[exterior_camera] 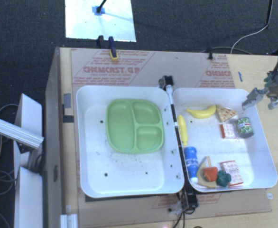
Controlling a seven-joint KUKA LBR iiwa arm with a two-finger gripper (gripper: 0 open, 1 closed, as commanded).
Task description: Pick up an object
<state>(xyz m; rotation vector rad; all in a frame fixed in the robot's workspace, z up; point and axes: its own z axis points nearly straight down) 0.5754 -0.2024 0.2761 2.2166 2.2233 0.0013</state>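
The right bin [260, 146] holds several small objects. A yellow banana [201, 112] lies at the far side beside a tan toast slice [225, 113]. A second yellow piece [182, 129] lies along the bin's left wall, with a blue bottle [190, 161] below it. A red-and-white box [228, 130] and a green can [244, 127] sit mid-right. Near the front lie an orange-red piece [210, 173], a dark green piece [223, 177] and another red-and-white box [232, 171]. My gripper [262, 102] hangs open over the bin's far right corner, above and right of the can, with nothing between its fingers.
The left bin [94, 165] bears a green divided plate [134, 126]. A black-and-white divider [174, 127] runs between the bins. Cardboard [129, 68] lines the bench behind them. Cables trail at the top right.
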